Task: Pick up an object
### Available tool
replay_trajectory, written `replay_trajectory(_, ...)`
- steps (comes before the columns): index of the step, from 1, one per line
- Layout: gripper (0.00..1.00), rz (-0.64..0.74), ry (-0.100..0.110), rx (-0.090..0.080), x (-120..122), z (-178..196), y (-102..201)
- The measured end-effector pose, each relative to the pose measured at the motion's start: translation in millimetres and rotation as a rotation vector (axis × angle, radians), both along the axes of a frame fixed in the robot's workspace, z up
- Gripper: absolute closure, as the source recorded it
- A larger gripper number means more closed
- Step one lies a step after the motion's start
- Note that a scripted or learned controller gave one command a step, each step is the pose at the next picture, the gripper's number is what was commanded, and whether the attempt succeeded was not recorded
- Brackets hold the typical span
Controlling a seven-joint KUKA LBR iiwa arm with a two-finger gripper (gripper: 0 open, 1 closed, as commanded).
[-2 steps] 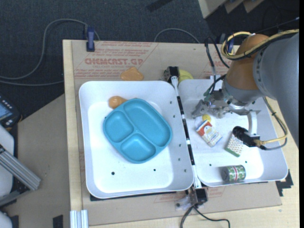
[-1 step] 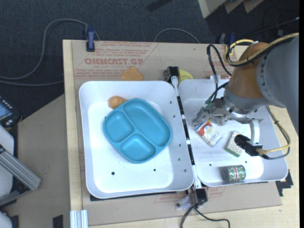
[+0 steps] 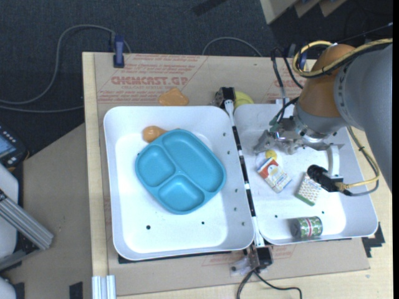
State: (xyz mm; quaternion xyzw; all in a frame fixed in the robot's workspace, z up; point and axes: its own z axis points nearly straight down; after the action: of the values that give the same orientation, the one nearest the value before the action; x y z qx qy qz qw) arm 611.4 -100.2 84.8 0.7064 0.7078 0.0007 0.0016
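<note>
My gripper (image 3: 274,141) is low over the back left part of the right bin (image 3: 355,223), under the grey arm with its orange band (image 3: 324,80). Just in front of it lies a small white, red and yellow carton (image 3: 272,170), close to the gripper's tip; whether they touch is unclear. A green-speckled flat packet (image 3: 308,190) lies to the carton's right. A green and white can (image 3: 307,227) lies on its side near the bin's front edge.
The left bin (image 3: 124,229) holds a blue divided plate (image 3: 181,170) with an orange ball (image 3: 153,132) behind it. An orange piece (image 3: 173,96) and a yellow item (image 3: 243,98) lie on the bench behind the bins. A black part on a yellow cable (image 3: 324,176) hangs by the packet.
</note>
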Motion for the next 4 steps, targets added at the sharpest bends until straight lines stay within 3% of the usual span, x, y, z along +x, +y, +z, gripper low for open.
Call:
replay_trajectory(1, 0.00, -0.003, 0.006, 0.002, -15, 0, 1)
replay_trajectory(2, 0.00, -0.001, 0.005, 0.002, -14, 0, 7)
replay_trajectory(3, 0.00, 0.000, 0.000, 0.000, 10, 0, 0)
replay_trajectory(4, 0.00, -0.002, 0.007, 0.002, -9, 0, 7)
